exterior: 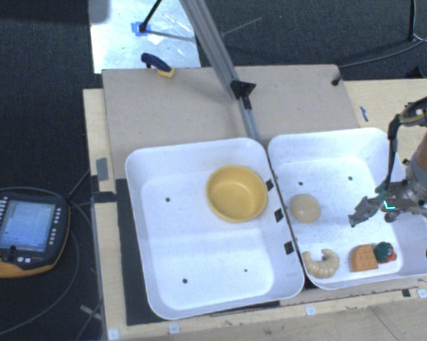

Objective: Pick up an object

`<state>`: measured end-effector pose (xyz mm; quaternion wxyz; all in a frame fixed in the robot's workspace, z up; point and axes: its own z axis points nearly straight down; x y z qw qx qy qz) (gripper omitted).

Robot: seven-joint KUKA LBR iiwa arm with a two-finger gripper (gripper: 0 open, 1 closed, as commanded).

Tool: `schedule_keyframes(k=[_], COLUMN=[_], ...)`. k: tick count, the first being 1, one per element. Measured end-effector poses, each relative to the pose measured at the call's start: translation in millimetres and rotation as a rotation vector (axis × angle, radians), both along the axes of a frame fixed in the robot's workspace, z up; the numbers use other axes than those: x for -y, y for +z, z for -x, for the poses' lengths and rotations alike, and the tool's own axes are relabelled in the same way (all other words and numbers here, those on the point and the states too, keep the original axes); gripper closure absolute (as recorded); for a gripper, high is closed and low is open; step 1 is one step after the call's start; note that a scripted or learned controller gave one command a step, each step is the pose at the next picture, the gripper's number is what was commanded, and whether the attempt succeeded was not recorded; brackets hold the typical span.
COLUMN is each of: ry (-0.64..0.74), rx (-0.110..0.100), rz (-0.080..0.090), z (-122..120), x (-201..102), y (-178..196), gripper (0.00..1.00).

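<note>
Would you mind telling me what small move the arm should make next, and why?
Probably a short move toward the view's bottom, then down. The gripper sits above the right bin's bare floor, holding nothing visible. The nearest thing, the orange block with a green piece beside it, lies just below it in the view; the round cream ball is further left.

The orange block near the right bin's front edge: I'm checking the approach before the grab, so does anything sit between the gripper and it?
Nothing visible does. The gripper hangs above bare bin floor just behind the orange block. A green piece touches the block's right side.
</note>
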<state>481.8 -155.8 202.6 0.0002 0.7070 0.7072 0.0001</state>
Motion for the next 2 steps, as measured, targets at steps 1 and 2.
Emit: schedule_keyframes(k=[1, 2], ry=[0.000, 0.000], rx=[0.000, -0.004], rz=[0.000, -0.001], z=[0, 1], x=[0, 0], y=[0, -62], gripper=[0.00, 0.00])
